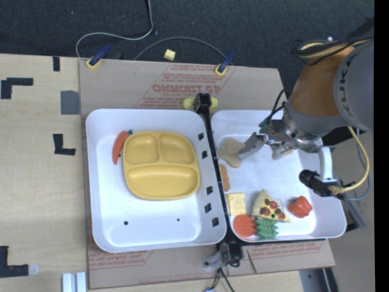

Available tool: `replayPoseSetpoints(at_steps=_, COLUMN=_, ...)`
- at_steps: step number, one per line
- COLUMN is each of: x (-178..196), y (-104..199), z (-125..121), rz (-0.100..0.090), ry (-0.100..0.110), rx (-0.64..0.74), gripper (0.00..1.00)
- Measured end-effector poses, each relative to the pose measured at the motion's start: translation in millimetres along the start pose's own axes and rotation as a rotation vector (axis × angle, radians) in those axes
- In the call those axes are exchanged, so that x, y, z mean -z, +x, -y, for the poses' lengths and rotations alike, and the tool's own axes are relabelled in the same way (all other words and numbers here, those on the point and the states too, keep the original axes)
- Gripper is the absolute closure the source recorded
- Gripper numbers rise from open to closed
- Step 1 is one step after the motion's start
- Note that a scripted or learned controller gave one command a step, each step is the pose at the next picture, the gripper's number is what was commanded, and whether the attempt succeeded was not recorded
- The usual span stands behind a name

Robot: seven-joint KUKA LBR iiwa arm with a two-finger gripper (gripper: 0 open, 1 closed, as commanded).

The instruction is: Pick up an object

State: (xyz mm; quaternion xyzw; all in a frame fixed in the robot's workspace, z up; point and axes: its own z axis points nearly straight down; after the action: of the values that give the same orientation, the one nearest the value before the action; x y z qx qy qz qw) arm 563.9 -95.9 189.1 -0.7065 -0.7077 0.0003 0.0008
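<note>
Nearest the camera, along the front wall of the right bin, lie a red tomato slice, a green toy vegetable, a pizza slice and a red pepper, all well short of the fingers and on their near side. A yellow cheese square and a thin orange strip lie by the divider.

The gripper hangs over the back half of the right bin, its two fingers spread apart and grasping nothing. The left fingertip sits just beside a tan, bread-like piece, perhaps touching its edge; the contact cannot be told.

To the far left of the fingers, in the left bin, rests a yellow divided plate with an orange carrot against its left rim.

Beyond the bins, the cardboard sheet on the worktop bears red printing that seems to read "CHEMCAST GP", and smaller lines are illegible. On the grey arm, the letters "KU" show.
</note>
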Motion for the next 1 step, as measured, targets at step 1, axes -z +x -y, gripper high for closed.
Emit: replayPoseSetpoints(at_steps=1, x=-29.1, y=-20.4, z=49.4, rz=0.001, ry=0.006, rx=-0.005, gripper=0.0)
